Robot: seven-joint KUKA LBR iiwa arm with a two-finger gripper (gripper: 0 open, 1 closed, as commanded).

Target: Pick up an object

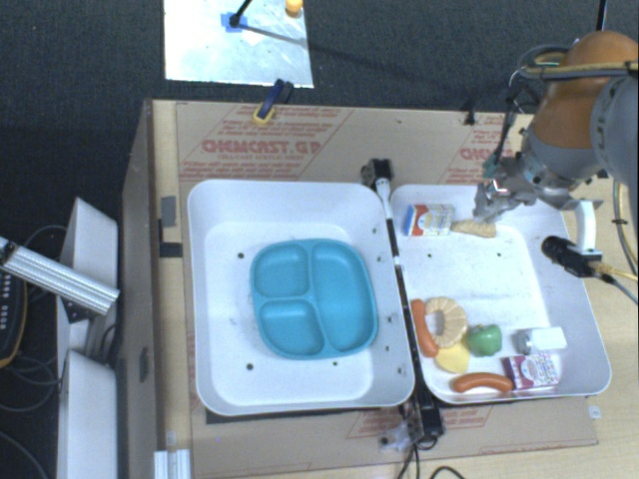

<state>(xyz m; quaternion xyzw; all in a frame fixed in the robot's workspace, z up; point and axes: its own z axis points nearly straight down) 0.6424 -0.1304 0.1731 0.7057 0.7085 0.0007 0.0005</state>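
My gripper (489,206) hangs low over the far edge of the right bin (499,267), just above a tan bread-like piece (475,229). A small red, white and blue carton (427,220) lies to its left. Toward the bin's near side lie a ridged yellow ring (445,319), an orange carrot (423,329), a green apple (484,340), a yellow piece (452,359), a red sausage (480,383) and a red-and-white box (533,370).
The left bin (220,267) holds a blue divided plate (312,297). A black divider clip (380,175) sits between the bins at the far edge. A small white block (539,340) lies by the box. The arm's black attachment (567,255) overhangs the right bin's right rim.
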